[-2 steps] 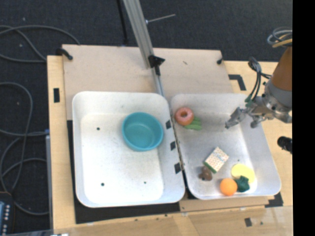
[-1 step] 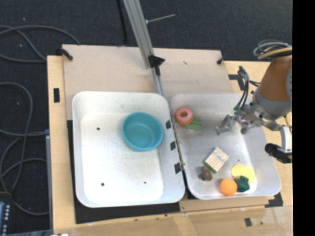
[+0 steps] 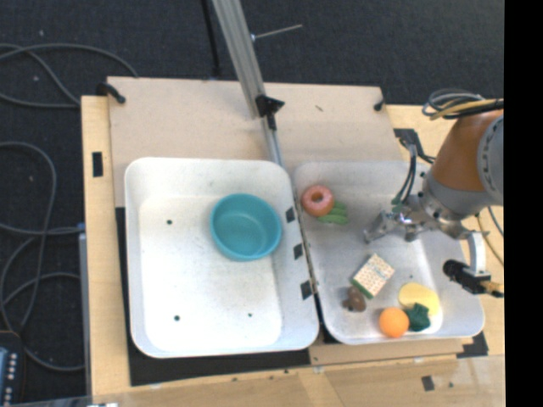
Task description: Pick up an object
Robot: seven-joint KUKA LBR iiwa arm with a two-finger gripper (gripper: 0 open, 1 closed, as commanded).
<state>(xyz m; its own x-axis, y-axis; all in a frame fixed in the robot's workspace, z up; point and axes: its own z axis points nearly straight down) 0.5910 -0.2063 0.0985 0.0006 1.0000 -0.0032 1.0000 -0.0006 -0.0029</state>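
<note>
The right bin [image 3: 339,253] holds several small objects. A pink ring [image 3: 317,200] lies against a green piece [image 3: 337,214] at the bin's far left. A patterned tan block [image 3: 373,275] and a small brown object [image 3: 355,300] sit near the middle front. An orange ball [image 3: 393,321], a yellow piece [image 3: 418,295] and a dark green piece [image 3: 418,316] cluster at the front right. My gripper [image 3: 405,225] hangs over the right bin's far right part, above and to the right of the tan block, with nothing seen in it.
A teal bowl [image 3: 246,225] stands in the left bin [image 3: 170,312], near its right side. A slanted metal post [image 3: 246,58] rises behind the bins. Cables run along the arm [image 3: 462,159] at the right.
</note>
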